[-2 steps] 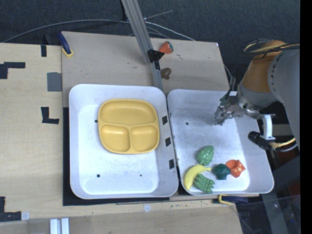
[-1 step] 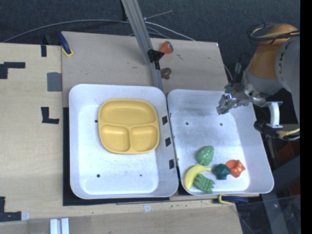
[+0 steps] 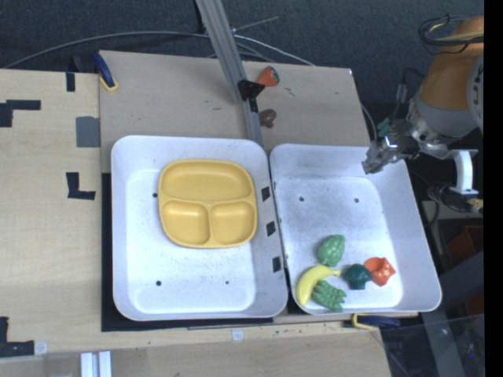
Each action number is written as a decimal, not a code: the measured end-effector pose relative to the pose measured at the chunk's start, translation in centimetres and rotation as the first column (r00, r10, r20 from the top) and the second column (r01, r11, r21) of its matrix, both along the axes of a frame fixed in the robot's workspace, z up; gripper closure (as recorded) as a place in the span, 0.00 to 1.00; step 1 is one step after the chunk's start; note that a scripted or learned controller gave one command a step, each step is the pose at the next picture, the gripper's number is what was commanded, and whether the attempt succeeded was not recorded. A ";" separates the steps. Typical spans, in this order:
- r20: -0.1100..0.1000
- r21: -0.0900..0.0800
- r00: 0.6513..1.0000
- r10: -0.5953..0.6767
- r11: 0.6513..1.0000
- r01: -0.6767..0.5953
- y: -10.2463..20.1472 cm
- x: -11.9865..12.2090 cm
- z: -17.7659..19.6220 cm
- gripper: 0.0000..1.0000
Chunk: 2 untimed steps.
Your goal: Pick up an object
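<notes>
Over the far right corner of the right bin (image 3: 330, 203) hang the fingers (image 3: 376, 159), a small dark metal cluster at the end of the grey arm (image 3: 440, 116) with its orange band. They are too small and dark here to tell whether they are apart or together; nothing shows between them.

Both bins are shallow white trays with rounded corners and dull, speckled floors. They sit side by side on a tan, matte desk (image 3: 47, 210). The left bin (image 3: 134, 210) carries a yellow plate (image 3: 208, 203), smooth plastic, rounded-square, divided into one wide compartment and two smaller ones.

The toys lie bunched in the near part of the right bin, toward its right side. A knobbly green toy (image 3: 332, 250) sits farthest back of the bunch. Just in front of it curves a smooth yellow banana (image 3: 309, 280), and a second green piece (image 3: 329, 295) with a ridged, lumpy surface touches the banana's inner side. Right of these, a dark teal lump (image 3: 356, 276) touches a glossy orange-red piece (image 3: 380, 271).

All five toys are well apart from the fingers, with a bare stretch of the bin's floor between them. The orange-red piece lies most nearly below the fingers; the banana lies farthest to the left.

A straight grey metal bar (image 3: 222, 45) slants across the far side of the desk and ends behind the gap between the bins.
</notes>
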<state>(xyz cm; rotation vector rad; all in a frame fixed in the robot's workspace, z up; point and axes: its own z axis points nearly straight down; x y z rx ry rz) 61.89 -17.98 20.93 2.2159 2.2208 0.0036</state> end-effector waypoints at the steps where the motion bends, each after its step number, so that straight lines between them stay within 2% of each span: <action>1: -0.004 0.001 1.000 0.000 1.000 0.000 0.1 0.1 1.6 1.00; 2: -0.005 0.004 1.000 0.005 1.000 -0.005 6.1 -0.8 2.4 1.00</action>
